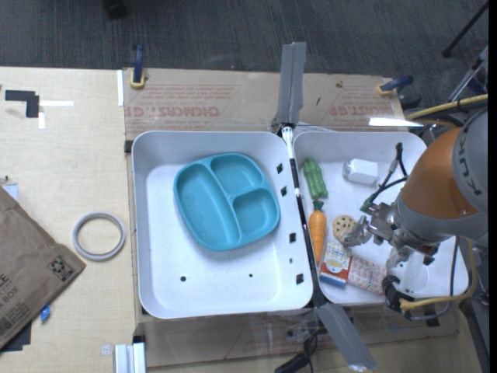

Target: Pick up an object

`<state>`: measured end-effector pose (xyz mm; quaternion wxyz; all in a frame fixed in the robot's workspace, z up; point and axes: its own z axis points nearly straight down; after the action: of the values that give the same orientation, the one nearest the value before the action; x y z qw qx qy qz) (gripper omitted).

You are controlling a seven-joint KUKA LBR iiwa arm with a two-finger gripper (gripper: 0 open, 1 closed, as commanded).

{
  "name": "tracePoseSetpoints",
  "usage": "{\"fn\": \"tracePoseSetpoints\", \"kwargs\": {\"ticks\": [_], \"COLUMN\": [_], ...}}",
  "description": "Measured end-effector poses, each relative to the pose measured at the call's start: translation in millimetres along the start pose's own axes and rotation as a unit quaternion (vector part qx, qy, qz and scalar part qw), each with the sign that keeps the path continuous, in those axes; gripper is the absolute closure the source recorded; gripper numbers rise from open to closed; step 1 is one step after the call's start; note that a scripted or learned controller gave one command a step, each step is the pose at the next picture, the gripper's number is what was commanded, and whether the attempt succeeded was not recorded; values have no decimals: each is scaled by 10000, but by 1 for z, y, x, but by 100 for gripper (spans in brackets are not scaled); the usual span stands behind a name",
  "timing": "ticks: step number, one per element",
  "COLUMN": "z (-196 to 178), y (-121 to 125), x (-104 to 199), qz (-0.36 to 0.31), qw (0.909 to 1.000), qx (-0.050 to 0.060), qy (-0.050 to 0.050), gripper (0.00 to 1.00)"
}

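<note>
Hovering low over the right bin [435,150], gripper [365,231] sits just beside the cookie [342,225] and carton [335,264], probably lining up a grab, grip state hard to tell.

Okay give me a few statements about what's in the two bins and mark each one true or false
1. The blue divided plate lies in the left bin. True.
2. The carrot lies in the left bin. False: it lies in the right bin, along its left wall.
3. The green vegetable lies farther from the camera than the carrot. True.
4. The tape ring sits on the plate. False: it lies on the bench, left of both bins.
5. The gripper is over the right bin. True.
</note>
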<state>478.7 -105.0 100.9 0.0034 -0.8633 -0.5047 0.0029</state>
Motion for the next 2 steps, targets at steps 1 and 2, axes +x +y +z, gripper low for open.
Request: {"fn": "tracePoseSetpoints", "kwargs": {"ticks": [1,2], "z": [1,12], "y": [16,58], "x": [-6,-65], "qz": [-628,-711], "qw": [9980,9975], "qx": [-10,-14], "qy": [-2,-1], "gripper": [0,0]}}
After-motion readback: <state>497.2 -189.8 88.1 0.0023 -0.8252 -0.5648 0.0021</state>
